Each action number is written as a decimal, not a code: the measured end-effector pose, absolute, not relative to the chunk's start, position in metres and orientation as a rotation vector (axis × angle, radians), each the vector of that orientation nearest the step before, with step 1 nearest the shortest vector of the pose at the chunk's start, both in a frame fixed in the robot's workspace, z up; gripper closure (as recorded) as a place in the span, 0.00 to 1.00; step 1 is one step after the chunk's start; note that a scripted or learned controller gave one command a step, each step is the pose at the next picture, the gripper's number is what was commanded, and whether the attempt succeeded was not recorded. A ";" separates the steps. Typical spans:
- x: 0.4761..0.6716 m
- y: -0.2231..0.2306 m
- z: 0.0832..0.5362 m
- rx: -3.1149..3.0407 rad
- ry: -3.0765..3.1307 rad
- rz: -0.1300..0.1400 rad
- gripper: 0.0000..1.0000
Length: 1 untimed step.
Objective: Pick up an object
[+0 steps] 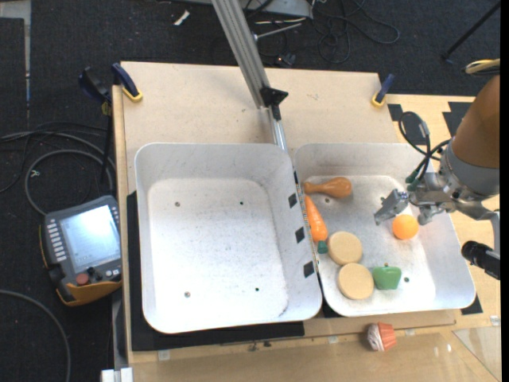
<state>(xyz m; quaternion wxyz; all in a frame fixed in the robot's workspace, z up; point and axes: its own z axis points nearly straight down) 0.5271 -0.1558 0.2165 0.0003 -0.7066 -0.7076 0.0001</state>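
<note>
Camera view, my log: hand (pixel 403 205) over right bin (pixel 445 293), fingers spread wide, holding nothing. Orange ball (pixel 406 227), round, smooth, bright orange, lies in right bin just beside fingertips. Same bin: carrot (pixel 316 220), chicken drumstick (pixel 330 187), two tan discs (pixel 345 247), green piece (pixel 387 277).

No text, label, brand or number can be read anywhere; the screen of the handheld control pendant (pixel 83 247) at the frame's left is too blurred to read.
</note>
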 end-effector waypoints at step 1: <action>0.527 -0.156 0.217 -2.221 -2.221 0.000 0.00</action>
